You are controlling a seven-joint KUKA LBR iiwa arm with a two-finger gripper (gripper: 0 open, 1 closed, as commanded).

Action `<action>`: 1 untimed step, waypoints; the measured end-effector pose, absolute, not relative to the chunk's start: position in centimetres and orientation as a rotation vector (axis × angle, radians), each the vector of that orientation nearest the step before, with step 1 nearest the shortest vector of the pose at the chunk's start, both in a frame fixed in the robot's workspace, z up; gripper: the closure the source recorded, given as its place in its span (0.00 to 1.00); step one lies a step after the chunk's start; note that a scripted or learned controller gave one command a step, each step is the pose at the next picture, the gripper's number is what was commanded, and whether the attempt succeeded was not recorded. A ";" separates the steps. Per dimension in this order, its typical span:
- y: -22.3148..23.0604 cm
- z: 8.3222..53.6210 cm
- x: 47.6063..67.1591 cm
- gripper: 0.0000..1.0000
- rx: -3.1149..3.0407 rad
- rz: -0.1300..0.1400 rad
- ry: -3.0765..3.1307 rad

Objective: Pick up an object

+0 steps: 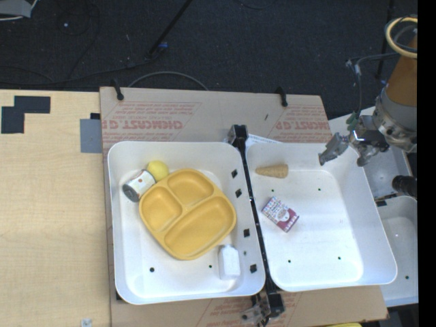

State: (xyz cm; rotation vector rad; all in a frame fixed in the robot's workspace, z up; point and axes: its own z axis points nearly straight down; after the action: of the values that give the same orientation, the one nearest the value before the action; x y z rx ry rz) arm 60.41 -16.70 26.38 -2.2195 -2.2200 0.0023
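Two bins sit on the worktop. In the right bin point(354, 251) we see a cone point(272, 171) near its far left corner and a red packet point(280, 214) just left of its middle. The gripper point(349, 148) hangs above the far right corner, fingers spread, holding nothing. The left bin point(129, 278) carries a yellow tray point(187, 213), a ball point(157, 169), a can point(138, 184) and a white bottle point(229, 261).

Your gripper point(347, 148) hangs over the right bin's point(354, 264) far right corner.
A cone point(272, 171) and packet point(280, 214) lie there; the left bin point(129, 278) holds a yellow tray point(187, 213).
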 end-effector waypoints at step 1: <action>-17.3 20.3 60.6 0.00 -2.218 0.007 -2.217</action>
State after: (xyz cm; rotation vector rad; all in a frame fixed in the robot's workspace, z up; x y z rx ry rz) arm 60.56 -17.34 20.25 -2.2177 -2.2169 0.0065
